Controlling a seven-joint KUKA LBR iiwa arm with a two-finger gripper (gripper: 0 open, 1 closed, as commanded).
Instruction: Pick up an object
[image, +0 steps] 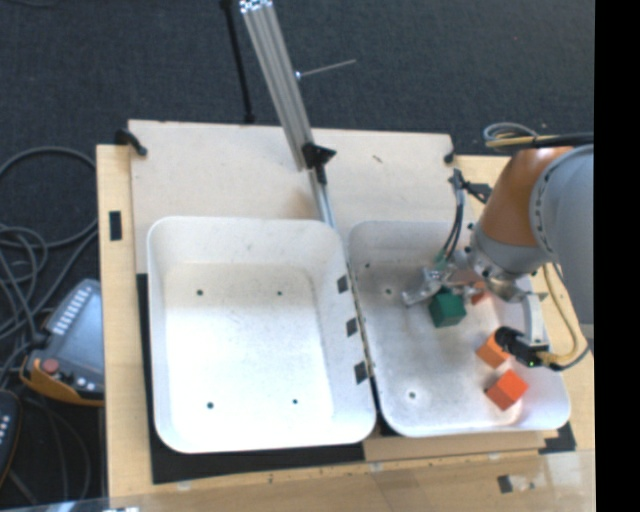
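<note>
pincer (437, 290) low in right bin (400, 400), fingers' state unclear, touching green block (447, 309)

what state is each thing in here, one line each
claw: low in the right bin, right at the green block; grip can't be judged
green block: resting on the right bin floor, by the claw tip
orange block: lying loose near the right bin's front corner
second orange block: lying loose, partly behind a black part of the arm
right bin: holds all three blocks
left bin: flat on the bench
</note>
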